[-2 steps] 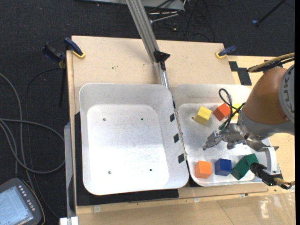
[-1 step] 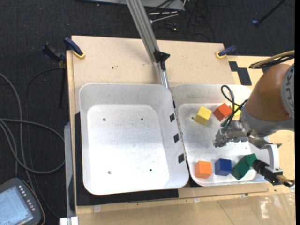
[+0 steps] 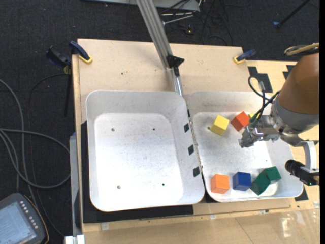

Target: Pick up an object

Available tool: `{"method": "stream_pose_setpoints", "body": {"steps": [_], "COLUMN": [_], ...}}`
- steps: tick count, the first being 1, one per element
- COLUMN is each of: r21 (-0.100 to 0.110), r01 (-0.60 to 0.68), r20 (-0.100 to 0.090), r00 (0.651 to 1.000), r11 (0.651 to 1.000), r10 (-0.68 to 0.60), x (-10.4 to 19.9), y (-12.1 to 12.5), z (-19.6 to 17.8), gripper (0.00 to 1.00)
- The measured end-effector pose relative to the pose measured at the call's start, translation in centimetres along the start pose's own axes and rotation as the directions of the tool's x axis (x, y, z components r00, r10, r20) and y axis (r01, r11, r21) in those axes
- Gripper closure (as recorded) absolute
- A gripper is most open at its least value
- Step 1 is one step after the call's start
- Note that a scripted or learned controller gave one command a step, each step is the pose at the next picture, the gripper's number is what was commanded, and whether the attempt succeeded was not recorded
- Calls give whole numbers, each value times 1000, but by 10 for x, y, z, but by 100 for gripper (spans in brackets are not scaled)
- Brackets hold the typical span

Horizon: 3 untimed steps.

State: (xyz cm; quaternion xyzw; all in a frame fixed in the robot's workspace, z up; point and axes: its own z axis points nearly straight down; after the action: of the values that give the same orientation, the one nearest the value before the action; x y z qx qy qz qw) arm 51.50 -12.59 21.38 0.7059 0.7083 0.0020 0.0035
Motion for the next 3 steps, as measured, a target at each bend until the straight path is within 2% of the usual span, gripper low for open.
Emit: {"method": "stream_pose_setpoints", "body": {"steps": [1, 2, 3], "r21": [1, 6, 5], "r01": [0, 5, 5], "r20": [0, -2, -2], "r00": [1000, 1000, 1000], "r11": [1000, 1000, 1000], "r10": [0, -5, -5], "x": [0, 51, 97], "y": [2, 29, 70], "z": [-51, -39, -28], "gripper": [100, 100, 100]}}
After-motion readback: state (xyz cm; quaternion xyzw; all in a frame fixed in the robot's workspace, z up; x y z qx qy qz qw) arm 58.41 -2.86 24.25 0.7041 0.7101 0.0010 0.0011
